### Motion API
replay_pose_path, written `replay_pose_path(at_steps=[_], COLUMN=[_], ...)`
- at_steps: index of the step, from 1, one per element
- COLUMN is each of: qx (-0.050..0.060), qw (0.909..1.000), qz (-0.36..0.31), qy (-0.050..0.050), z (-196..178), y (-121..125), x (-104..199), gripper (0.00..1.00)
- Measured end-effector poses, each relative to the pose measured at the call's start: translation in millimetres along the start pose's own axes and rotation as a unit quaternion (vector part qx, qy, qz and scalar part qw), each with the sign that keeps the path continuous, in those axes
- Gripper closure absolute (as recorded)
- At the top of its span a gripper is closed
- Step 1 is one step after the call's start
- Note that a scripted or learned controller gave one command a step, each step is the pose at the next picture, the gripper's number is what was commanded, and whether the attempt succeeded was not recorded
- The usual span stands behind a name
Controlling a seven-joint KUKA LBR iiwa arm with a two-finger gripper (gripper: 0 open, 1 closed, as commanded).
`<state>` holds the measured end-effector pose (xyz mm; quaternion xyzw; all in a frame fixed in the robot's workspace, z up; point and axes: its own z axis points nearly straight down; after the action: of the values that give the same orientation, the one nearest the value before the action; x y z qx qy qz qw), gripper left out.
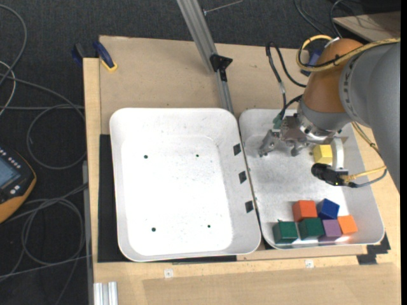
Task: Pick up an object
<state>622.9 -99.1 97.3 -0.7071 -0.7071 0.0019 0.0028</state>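
Two shallow white plastic bins were seen side by side, the left bin point(127, 170) peppered with fine dark specks and marked by four black dots, the right bin point(280, 183) plain white with small black clips along its shared edge. In the right bin, small cubes were seen in orange point(305, 208), blue point(329, 208), dark green point(311, 227), purple point(332, 228), a second orange point(347, 223) and a brighter green point(286, 231), with a pale yellow block point(322, 153) farther up. The grey metal arm point(375, 88) was banded in orange point(325, 88), and the bench point(152, 68) was a light tan wood on dark grey carpet point(44, 56).
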Motion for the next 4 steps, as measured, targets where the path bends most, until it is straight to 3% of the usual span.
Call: replay_pose_path(at_steps=[1, 3, 4], qx=[-0.003, -0.007, -0.006], qw=[1.0000, 1.0000, 1.0000], qz=[0.000, -0.001, -0.001], qy=[0.000, -0.001, -0.001], z=[-14, -108, -130], y=[2, -5, -4], x=[0, 1, 1], gripper=[1.00, 1.00, 1.00])
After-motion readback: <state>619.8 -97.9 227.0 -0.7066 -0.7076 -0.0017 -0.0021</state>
